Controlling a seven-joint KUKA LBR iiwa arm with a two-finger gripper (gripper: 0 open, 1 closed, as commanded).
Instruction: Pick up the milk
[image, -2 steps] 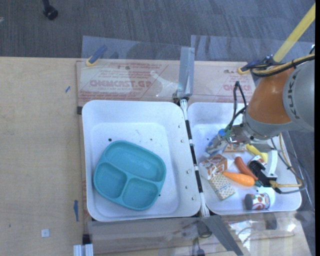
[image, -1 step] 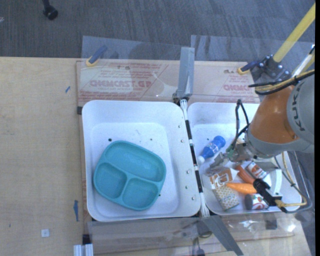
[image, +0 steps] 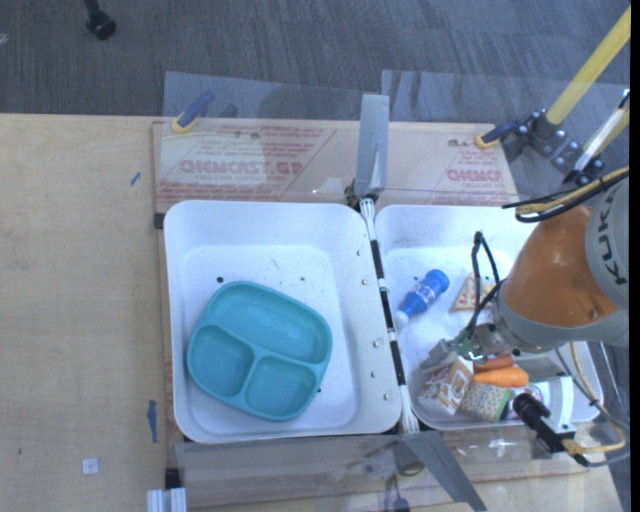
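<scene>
The grey arm with its orange band (image: 553, 275) reaches into the right-hand shallow white bin (image: 440, 225) from three o'clock, and its two-finger gripper (image: 472, 348) sits low over a cluster of items at the bin's five o'clock corner; I cannot tell whether it is released or clenched. The small tan-and-white printed milk carton (image: 450, 388) lies just beside it at seven o'clock. A blue-capped clear plastic bottle (image: 423, 293) lies at the gripper's eleven o'clock, an orange carrot-shaped piece (image: 503, 377) at four, and a teal three-compartment plastic plate (image: 259, 349) rests in the left-hand white bin (image: 200, 225).
</scene>
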